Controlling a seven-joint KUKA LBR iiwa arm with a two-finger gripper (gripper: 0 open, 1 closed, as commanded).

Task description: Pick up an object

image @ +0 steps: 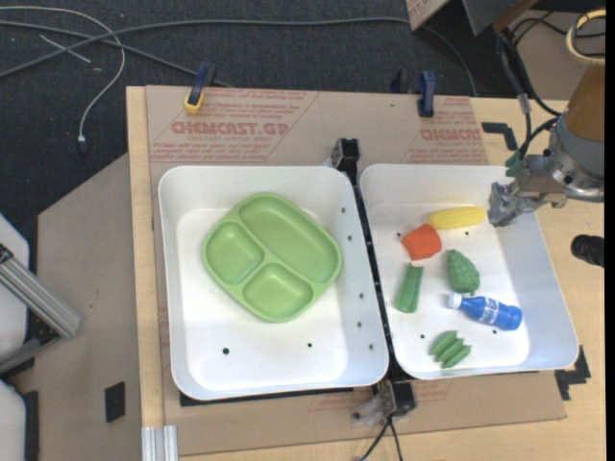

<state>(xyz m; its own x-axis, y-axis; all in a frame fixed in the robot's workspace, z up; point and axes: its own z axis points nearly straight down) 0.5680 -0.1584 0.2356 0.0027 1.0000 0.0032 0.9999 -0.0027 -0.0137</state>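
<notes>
Right bin [538,257]: we see a shallow white bin holding six small things, none of them lifted.
Corn [455,218]: a yellow cob lying lengthwise near the bin's far edge, its right end just beside the gripper.
Orange piece [421,242]: a rounded orange-red lump touching the corn's near left side.
Green stick [409,287]: a long dark green piece, like a cucumber, lying below the orange piece, close to the bin's left wall.
Leafy green [462,271]: a bumpy dark green lump near the bin's middle.
Bottle [488,310]: a small blue bottle with a white cap, lying on its side just below the leafy green.
Pea pods [449,348]: light green pods near the bin's near edge.
Gripper [503,206]: it hangs low over the far right part of the bin, beside the corn; we cannot tell how its fingers stand, and we see nothing held.
Open room: bare white floor runs along the bin's right side.
Left bin [183,286]: it holds a light green divided plate [272,255], with bare floor around it.
</notes>
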